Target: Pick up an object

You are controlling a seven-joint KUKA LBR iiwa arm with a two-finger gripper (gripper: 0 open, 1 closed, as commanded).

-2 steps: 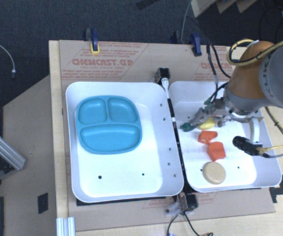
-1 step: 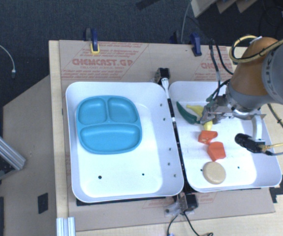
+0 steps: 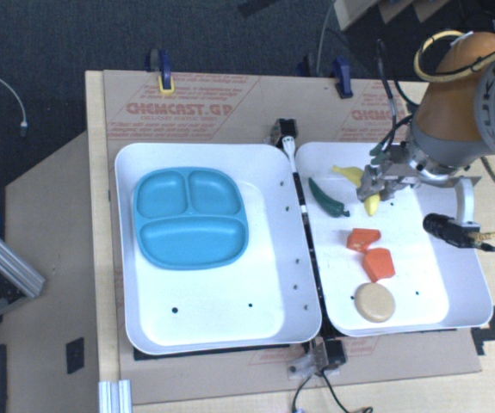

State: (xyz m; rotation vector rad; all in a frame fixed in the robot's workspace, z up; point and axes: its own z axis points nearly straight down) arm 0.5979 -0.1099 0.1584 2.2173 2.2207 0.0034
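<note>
pincer (image 3: 376, 187) over right bin (image 3: 454, 312), blue tray (image 3: 191, 217) in left bin (image 3: 213, 317)

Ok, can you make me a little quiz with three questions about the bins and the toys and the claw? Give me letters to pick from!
1. Where is the blue divided plate?
A. in the left bin
B. in the right bin
C. on the floor

2. How many orange blocks lie in the right bin?
A. none
B. two
C. five

3. What is the claw doing?
A. resting on the blue plate
B. lifting the tan round piece high up
C. down over the yellow pieces at the back of the right bin

Answers:
1. A, the plate sits in the left bin.
2. B, one orange block lies just behind another orange block.
3. C, the claw is low at the yellow pieces, while the tan round piece lies near the front of the bin.
</note>
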